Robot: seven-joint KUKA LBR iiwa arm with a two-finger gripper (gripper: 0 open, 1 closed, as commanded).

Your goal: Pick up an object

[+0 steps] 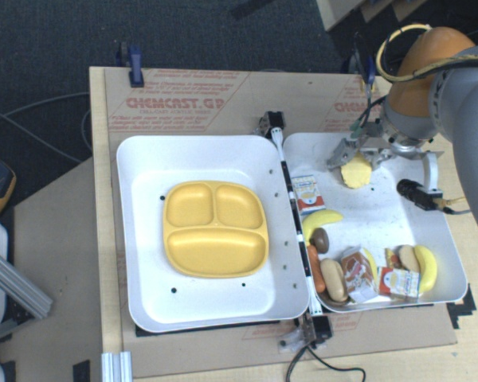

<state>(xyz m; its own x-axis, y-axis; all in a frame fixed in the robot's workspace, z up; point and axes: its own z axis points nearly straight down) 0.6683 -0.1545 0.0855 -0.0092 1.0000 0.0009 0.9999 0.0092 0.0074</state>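
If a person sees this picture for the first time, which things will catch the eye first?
First, the yellow divided plate in the middle of the left bin. Next, the arm's orange band at the upper right, with the pincer low over a pale yellow object in the right bin. Last, the toy foods crowded along that bin's near edge.

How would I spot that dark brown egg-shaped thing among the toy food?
Look in the right bin, along the wall it shares with the left one. Just under the small banana sits the brown kiwi-like piece, the one dark, rounded item there, above the orange carrot.
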